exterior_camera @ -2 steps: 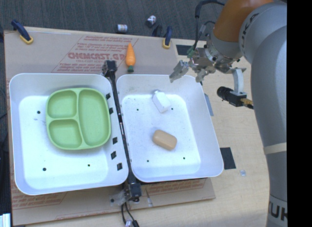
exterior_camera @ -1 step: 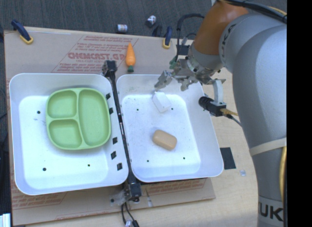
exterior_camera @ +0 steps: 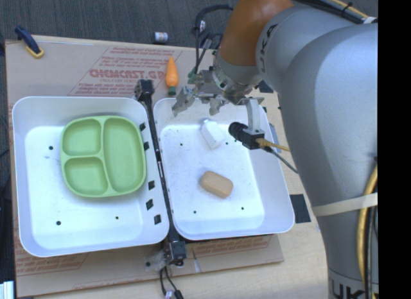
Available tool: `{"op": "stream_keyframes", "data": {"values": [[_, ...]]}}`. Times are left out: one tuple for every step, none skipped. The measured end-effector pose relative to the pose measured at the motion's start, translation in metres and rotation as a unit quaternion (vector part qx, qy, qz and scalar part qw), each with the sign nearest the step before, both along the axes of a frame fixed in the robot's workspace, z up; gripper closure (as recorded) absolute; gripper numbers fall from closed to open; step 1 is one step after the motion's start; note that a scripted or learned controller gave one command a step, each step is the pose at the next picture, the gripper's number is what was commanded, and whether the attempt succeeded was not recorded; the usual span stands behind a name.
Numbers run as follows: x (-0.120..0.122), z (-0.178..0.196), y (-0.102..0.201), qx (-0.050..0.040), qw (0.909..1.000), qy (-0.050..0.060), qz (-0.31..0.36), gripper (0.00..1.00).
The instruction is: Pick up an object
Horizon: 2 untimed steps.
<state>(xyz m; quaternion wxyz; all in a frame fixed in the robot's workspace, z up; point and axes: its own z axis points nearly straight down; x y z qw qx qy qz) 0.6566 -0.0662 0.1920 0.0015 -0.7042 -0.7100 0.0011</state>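
Observation:
My gripper point(exterior_camera: 200, 103) hangs over the far edge of the right bin point(exterior_camera: 273, 211), its fingers spread open with nothing between them. Just below it, a small white block point(exterior_camera: 210, 133) lies on the bin floor near the far wall. A tan, rounded bread-like lump point(exterior_camera: 216, 184) lies in the middle of the same bin, well clear of the gripper. A green divided plate point(exterior_camera: 103, 156) lies in the left bin point(exterior_camera: 32, 227).
An orange carrot-shaped toy point(exterior_camera: 171, 73) lies on the cardboard beyond the bins. A black clip point(exterior_camera: 144, 88) sits at the divider's far end. The large grey arm point(exterior_camera: 321, 99) covers the right side of the bench.

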Motion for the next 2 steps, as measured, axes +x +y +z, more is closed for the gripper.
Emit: {"op": "stream_keyframes", "data": {"values": [[0.004,-0.084,-0.039,-0.0019,1.0,-0.007,0.0,0.0],[0.005,-0.072,-0.04,-0.0026,1.0,-0.008,0.001,1.0]]}}
